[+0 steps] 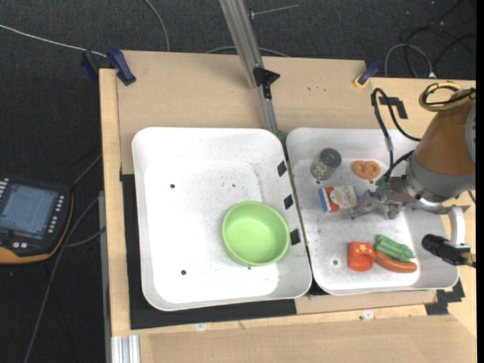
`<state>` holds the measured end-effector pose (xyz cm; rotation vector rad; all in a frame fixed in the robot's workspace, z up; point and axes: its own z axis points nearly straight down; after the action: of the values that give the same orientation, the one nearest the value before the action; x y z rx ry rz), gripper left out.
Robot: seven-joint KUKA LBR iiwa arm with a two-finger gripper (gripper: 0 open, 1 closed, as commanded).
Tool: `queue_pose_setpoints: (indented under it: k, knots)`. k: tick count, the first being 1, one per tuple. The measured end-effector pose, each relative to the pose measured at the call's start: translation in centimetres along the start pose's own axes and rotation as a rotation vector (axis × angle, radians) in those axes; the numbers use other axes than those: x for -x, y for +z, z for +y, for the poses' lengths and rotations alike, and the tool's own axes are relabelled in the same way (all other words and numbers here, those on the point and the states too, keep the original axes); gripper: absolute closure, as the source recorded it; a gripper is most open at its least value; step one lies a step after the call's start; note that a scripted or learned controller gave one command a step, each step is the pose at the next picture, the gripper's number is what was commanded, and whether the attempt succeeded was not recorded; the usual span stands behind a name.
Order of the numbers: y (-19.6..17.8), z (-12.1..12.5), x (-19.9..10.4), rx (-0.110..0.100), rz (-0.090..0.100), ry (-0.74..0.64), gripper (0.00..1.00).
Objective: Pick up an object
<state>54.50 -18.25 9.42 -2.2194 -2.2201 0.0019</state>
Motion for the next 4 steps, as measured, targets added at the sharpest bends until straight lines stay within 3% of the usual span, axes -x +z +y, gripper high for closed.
queue_pose_setpoints:
  k: [1, 4]
  knots:
    - [-1.2, 0.1, 0.0, 0.004, -0.001, 0.0, 1.0]
    - [-17.1, 0.4, 0.4, 0.008, -0.002, 0.0, 1.0]
